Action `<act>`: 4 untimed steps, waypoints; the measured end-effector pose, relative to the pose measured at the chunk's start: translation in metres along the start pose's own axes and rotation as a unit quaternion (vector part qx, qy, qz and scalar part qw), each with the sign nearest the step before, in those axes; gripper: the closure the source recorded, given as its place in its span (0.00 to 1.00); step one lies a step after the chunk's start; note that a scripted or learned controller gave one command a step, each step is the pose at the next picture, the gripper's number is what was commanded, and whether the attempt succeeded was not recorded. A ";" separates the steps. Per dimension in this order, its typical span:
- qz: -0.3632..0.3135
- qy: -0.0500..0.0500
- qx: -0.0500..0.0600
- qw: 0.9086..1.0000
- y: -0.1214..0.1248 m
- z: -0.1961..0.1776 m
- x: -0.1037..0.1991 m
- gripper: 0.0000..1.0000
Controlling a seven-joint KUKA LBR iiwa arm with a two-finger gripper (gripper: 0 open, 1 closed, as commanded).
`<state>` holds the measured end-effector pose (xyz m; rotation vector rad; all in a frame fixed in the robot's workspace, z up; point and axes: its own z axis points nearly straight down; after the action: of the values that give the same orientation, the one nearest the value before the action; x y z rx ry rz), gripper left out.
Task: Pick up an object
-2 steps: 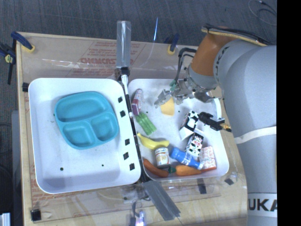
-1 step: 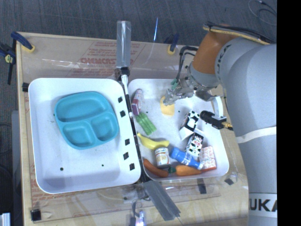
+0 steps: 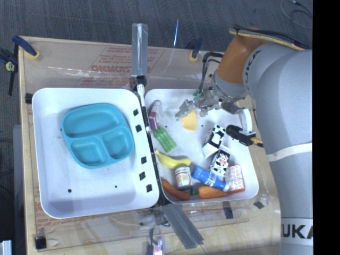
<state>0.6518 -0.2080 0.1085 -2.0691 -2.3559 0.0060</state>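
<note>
Yellow and wedge-shaped, the cheese [image 3: 189, 121] lies near the top of the right bin [image 3: 249, 193], on the white floor just below the gripper [image 3: 192, 106]. We see it as a small pale block with one slanted edge, apart from the clutter lower in the bin. The gripper hangs low over the bin's upper part, its metal fingers [image 3: 184, 109] spread part-way, with nothing visible between them; the nearest finger tip sits just beside the cheese's upper edge, and we cannot tell whether it touches. The arm [image 3: 276, 94] enters from the right, its orange band [image 3: 232, 62] above the wrist.

Lower in the same bin we note a green block [image 3: 164, 139] and a pink tube [image 3: 154, 115] by the left wall, a banana [image 3: 171, 160], a small jar [image 3: 183, 176], a carrot [image 3: 210, 192], a blue bottle [image 3: 207, 176], and two black-and-white cartons [image 3: 214, 137]. The left bin [image 3: 48, 190] holds a blue divided tray [image 3: 98, 134], lying flat.
</note>
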 end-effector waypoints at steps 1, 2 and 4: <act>-0.002 0.000 0.000 1.000 0.001 -0.009 0.000 1.00; -0.003 0.000 0.001 1.000 0.001 -0.009 0.000 0.00; -0.037 0.000 -0.001 0.999 0.008 0.008 0.012 1.00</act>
<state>0.6576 -0.1953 0.1004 -1.9814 -2.4310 0.0038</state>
